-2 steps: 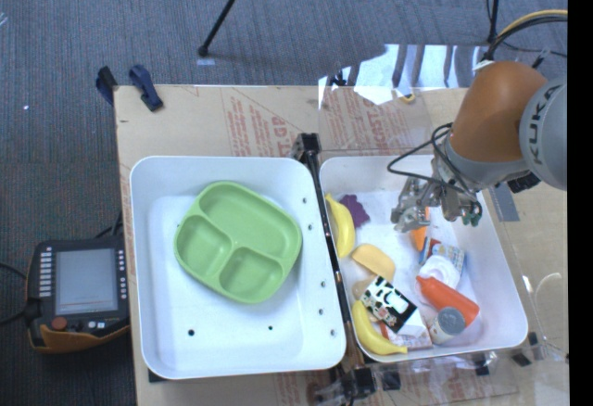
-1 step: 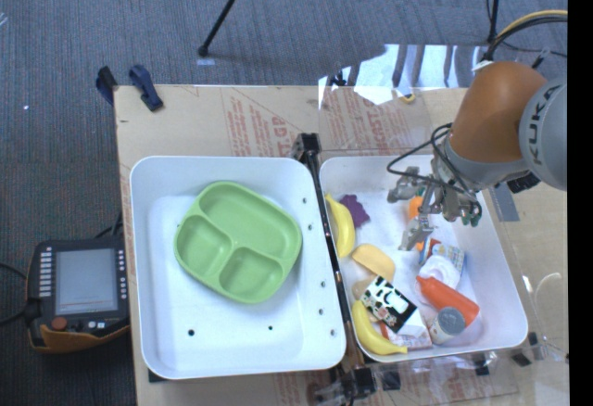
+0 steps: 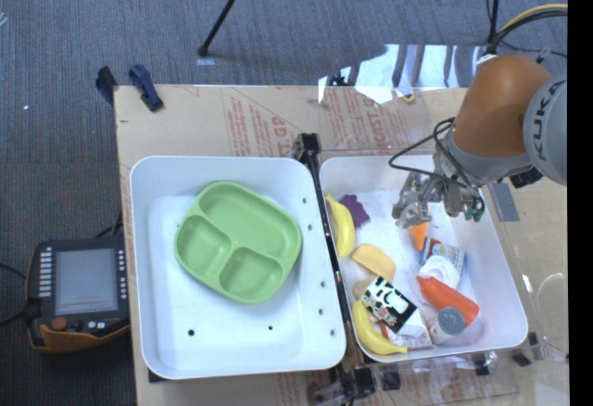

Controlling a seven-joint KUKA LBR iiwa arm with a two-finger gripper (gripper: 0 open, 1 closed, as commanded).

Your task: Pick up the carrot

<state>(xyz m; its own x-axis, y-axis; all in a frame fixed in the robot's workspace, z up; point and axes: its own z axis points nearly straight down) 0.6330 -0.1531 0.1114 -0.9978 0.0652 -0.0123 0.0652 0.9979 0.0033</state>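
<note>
A short orange carrot [image 3: 419, 235] lies in the right bin [image 3: 500, 247], near its middle, beside a white packet [image 3: 443, 258]. My gripper [image 3: 437, 207] hangs just above and slightly behind the carrot. Its two metal fingers stand apart, so it is open. The left finger [image 3: 408, 206] is close over the carrot's top end, and nothing sits between the fingers. The grey arm with its orange band [image 3: 496, 117] reaches in from the right.
The right bin also holds two bananas [image 3: 341, 226], a purple piece [image 3: 352, 207], a yellow wedge [image 3: 373, 260], a black-and-white box [image 3: 387, 302] and an orange bottle [image 3: 448, 300]. A green divided plate [image 3: 238, 242] lies in the left bin [image 3: 157, 302].
</note>
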